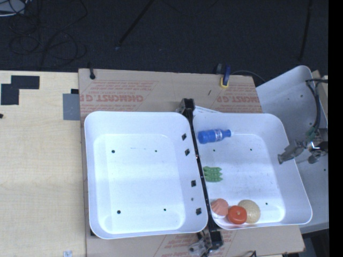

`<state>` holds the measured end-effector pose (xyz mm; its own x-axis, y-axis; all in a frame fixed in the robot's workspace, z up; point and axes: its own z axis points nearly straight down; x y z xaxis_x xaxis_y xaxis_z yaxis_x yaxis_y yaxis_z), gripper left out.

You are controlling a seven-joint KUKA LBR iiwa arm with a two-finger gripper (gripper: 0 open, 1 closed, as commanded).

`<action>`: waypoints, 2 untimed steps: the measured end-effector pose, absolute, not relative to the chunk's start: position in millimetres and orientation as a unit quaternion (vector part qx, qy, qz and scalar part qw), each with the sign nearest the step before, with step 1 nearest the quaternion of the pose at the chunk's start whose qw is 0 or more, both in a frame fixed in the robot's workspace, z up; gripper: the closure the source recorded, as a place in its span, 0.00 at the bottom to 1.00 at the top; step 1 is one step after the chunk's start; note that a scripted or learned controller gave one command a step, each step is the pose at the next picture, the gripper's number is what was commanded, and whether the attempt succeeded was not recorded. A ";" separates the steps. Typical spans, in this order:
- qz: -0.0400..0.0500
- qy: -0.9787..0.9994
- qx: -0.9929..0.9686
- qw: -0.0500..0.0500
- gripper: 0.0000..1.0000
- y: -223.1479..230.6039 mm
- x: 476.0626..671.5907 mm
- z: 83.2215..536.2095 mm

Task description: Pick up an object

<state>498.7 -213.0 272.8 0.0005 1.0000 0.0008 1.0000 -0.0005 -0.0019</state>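
Inside the right bin (pixel 289 143), a blue bottle (pixel 214 136) lies on its side near the far left corner, its pale cap pointing right. A small green object (pixel 213 174) sits beside the divider, and a pink piece (pixel 219 206), a red round piece (pixel 237 214) and a tan ball (pixel 250 210) cluster at the near edge. The left bin (pixel 136 173) adjoins it. Both rest on cardboard (pixel 161 92) over the pale wood counter (pixel 37 170); dark carpet (pixel 161 25) lies beyond. Whether the jaws at the right bin's rim are released or clenched, I cannot tell.

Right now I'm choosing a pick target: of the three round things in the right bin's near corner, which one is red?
The middle one, between the pinkish one toward the divider and the tan one on its other side.
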 end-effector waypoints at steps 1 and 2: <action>0.000 -0.707 -0.707 0.001 0.00 -213.0 498.7 272.8; 0.000 -0.707 -0.707 0.001 0.00 -213.0 498.7 272.8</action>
<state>498.7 -213.0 272.8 0.0005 1.0000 0.0008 1.0000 -0.0005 -0.0019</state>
